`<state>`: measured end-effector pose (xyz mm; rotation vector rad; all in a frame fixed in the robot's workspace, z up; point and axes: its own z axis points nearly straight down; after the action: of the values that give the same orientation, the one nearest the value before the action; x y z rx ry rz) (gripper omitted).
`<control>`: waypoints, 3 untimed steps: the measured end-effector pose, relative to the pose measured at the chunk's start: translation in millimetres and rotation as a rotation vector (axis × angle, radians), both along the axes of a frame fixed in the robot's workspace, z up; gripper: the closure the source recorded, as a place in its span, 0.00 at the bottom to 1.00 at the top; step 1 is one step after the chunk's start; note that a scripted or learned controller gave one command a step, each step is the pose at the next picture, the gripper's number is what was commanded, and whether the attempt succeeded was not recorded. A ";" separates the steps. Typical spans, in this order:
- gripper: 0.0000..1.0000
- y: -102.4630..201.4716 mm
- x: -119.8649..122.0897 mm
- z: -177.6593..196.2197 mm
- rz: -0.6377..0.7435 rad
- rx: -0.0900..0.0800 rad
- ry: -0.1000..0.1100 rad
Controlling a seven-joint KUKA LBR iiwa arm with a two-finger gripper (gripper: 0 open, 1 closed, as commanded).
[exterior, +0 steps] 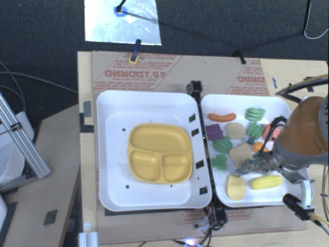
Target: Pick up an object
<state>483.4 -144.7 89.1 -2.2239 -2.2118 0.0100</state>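
At left of centre, the left bin (108, 138) holds a yellow divided plate (159, 152), lying flat with its three wells up. It plays no part in the pick.

Right of the divider, the right bin (288, 105) carries a heap of toy food: an orange sausage (221, 117) at its top, a purple piece (214, 133) and a tan slice (240, 154) in the middle, green pieces (254, 114) toward the upper right, a pale yellow wedge (236, 187) and a yellow corn cob (265, 181) along the lower edge. All look like light, stiff, smooth plastic, apt to slip from a shallow pinch.

The gripper (253, 163) hangs low just above the corn cob, beside the tan slice; whether its jaws are spread or closed I cannot tell. The corn cob seems the likeliest target, best taken across its narrow middle.
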 end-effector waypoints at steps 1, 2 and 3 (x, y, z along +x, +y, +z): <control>0.00 -55.5 19.2 -4.6 0.004 -0.003 -0.011; 0.00 -62.1 66.6 10.4 0.011 -0.002 -0.015; 0.00 -50.8 109.3 -1.9 0.012 -0.001 -0.016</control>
<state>592.7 -195.5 87.1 -2.2188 -2.2335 -0.0061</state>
